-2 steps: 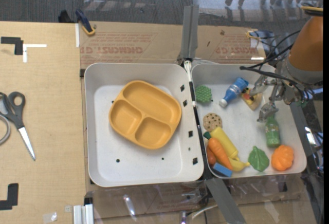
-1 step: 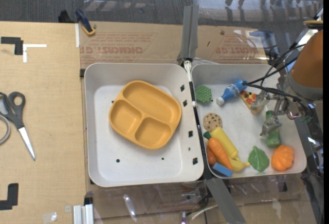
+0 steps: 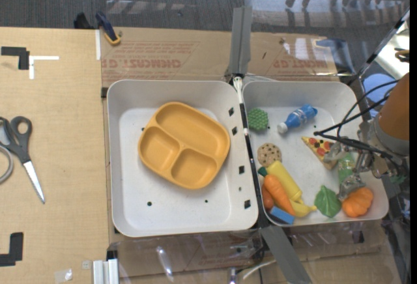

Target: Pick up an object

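The gripper (image 3: 352,175) hangs low in the right bin (image 3: 339,90), just above a small orange pumpkin (image 3: 358,202) and beside a green leaf (image 3: 328,201). Whether its jaws are apart or closed cannot be told. A pizza slice (image 3: 317,146) lies just to its left.

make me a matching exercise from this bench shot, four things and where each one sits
Things:
1. yellow divided plate
2. blue bottle
3. scissors
4. orange fruit

Places:
A. on the wooden bench, left of both bins
B. near-right corner of the right bin
C. middle of the left bin
D. far part of the right bin, right of the green ball

Pairs: 1-C, 2-D, 3-A, 4-B
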Tool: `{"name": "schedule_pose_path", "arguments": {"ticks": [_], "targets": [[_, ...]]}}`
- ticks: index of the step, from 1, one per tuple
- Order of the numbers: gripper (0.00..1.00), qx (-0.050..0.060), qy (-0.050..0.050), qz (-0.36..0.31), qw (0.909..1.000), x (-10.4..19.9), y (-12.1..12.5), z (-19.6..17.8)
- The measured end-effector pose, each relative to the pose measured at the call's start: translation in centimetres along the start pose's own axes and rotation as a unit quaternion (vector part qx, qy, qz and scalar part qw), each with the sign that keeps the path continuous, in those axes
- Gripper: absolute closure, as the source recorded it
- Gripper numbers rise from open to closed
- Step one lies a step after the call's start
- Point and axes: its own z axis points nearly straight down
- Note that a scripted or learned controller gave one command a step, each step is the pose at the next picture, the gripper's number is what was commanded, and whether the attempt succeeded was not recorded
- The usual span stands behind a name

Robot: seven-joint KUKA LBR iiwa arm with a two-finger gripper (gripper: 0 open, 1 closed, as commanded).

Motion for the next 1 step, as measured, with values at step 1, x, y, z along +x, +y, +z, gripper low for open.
{"name": "schedule_pose_path", "arguments": {"ticks": [1], "targets": [[0.0, -0.001, -0.002, 0.025, 0.9997, -8.53, 2.53, 0.07]]}}
